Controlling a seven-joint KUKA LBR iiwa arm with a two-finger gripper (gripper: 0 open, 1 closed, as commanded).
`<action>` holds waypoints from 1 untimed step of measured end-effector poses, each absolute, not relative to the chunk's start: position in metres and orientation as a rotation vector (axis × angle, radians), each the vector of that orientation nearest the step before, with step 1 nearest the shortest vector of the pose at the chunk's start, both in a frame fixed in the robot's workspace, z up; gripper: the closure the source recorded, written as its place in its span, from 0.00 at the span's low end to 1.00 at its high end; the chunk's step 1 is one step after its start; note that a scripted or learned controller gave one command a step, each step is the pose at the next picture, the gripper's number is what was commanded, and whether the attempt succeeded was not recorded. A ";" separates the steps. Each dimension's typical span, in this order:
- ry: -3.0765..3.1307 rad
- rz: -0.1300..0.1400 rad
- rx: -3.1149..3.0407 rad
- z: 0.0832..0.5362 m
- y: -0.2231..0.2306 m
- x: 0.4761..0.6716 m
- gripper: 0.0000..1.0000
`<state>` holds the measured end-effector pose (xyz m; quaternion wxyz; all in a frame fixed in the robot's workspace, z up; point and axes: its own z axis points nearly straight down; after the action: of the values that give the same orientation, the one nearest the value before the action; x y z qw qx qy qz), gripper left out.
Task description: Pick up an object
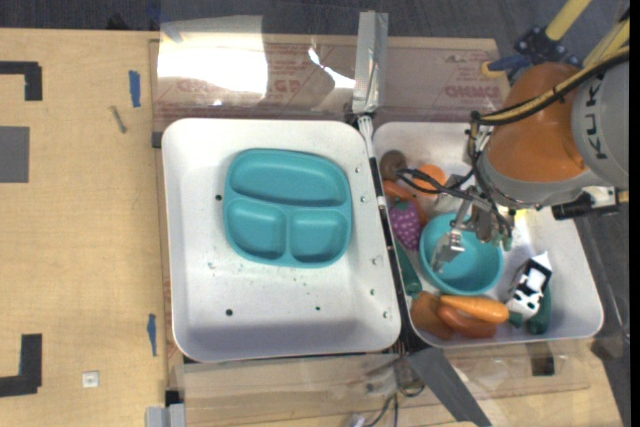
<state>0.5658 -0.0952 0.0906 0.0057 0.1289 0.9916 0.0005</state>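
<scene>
Camera view, slanted top-down: the hand (470,233) hangs low over the teal bowl (482,267) in the right bin (590,307), arm coming in from the right. Wrist hardware blocks the tip, so we cannot tell how far open the hand is or whether it has hold of anything. No object is set by the task. The bowl is the closest candidate, sitting mid-bin and hemmed in by a purple grape bunch (406,223) on its left, an orange carrot-shaped toy (470,308) touching its front and a black-and-white cow figure (528,283) just beside it on the right. We judge the main risk to be a slip, since a smooth curved rim gives little to bite on and the bowl could tip or skid into its neighbours. The second risk is the crowding: a descent slightly off could land on the grapes or the carrot toy and shove the pile instead of grasping. A close inside the hollow of the bowl would catch nothing. The left bin (190,300) carries only a teal divided plate (288,205), well apart and out of play.
</scene>
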 end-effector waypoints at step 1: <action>2.870 0.005 1.251 0.090 -0.099 0.566 0.00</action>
<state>0.5657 -0.0988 0.0902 0.0055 0.3995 0.9167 0.0015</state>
